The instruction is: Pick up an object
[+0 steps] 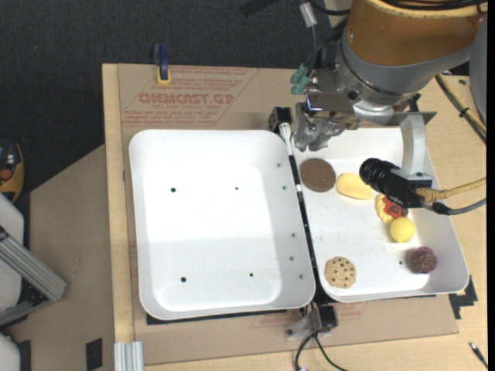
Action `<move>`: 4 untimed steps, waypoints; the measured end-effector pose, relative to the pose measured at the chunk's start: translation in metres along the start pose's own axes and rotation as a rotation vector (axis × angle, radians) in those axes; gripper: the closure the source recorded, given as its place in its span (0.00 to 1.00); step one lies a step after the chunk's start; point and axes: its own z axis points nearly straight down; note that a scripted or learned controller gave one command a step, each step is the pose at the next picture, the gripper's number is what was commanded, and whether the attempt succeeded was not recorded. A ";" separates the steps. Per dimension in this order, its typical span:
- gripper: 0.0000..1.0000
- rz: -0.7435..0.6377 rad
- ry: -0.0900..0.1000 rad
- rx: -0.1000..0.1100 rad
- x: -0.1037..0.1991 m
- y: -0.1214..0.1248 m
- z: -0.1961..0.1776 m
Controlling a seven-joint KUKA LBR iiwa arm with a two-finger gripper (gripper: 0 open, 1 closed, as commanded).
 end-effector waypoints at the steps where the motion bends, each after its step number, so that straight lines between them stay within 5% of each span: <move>1: 1.00 -0.003 -0.002 0.013 0.046 -0.027 0.054; 2: 1.00 -0.004 0.001 0.003 0.093 -0.038 0.023; 3: 1.00 0.004 0.001 -0.001 0.071 -0.036 -0.027; 4: 1.00 -0.003 -0.004 0.013 0.123 -0.038 0.038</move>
